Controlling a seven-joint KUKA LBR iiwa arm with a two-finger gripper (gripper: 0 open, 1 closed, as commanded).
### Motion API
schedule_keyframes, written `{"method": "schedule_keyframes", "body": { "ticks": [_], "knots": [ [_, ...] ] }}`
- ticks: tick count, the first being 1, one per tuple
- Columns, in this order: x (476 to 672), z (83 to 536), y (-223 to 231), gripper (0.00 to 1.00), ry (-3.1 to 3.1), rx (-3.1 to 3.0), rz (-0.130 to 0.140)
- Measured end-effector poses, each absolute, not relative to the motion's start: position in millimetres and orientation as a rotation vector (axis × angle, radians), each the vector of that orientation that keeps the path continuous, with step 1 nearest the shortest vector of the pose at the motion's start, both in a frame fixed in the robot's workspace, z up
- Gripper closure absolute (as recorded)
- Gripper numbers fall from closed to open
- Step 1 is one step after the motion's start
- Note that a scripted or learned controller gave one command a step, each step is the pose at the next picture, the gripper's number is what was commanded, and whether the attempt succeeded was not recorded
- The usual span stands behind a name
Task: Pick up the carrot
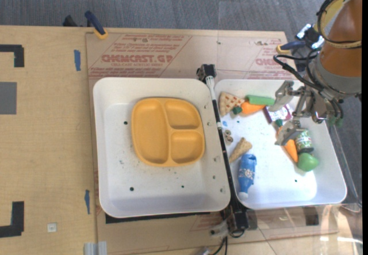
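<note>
Camera view: fixed, looking down on 2 bins.
Left bin: shallow white bin (109, 190) bearing a yellow 3-compartment plastic plate (168, 131).
Right bin: shallow white bin (287, 187) holding a blue bottle (246, 174), a waffle cone piece (240, 148) and a pizza slice toy (230, 102).
Carrots: 1 orange toy carrot with green top (257, 104) at the far side; a second orange carrot with green end (300, 154) near the right wall.
Pincer: two-finger metal gripper (292, 130) just above the second carrot; released or clenched, cannot tell.
Progress: judged not yet lifted; grasp and lift remain.
Writing: cardboard sheet (138, 58) reads "CHEMCAST GP".
</note>
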State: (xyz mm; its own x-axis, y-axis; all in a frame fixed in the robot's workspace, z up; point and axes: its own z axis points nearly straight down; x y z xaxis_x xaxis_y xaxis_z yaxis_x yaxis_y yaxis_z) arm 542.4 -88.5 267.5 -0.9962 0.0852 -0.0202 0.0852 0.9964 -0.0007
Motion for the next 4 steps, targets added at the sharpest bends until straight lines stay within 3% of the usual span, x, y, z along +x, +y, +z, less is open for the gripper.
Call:
{"method": "schedule_keyframes", "body": {
  "ticks": [1,2,3,4],
  "knots": [
    [538.8,226.5,-153.7,0.00,3.125,-0.285,-0.001],
    [610.0,99.5,-175.1,0.00,3.079,-0.552,-0.005],
    [591.5,89.5,-164.2,0.00,3.109,-0.352,-0.003],
    [596.4,104.2,-163.1,1.00,3.094,-0.352,-0.007]
  ]
}}
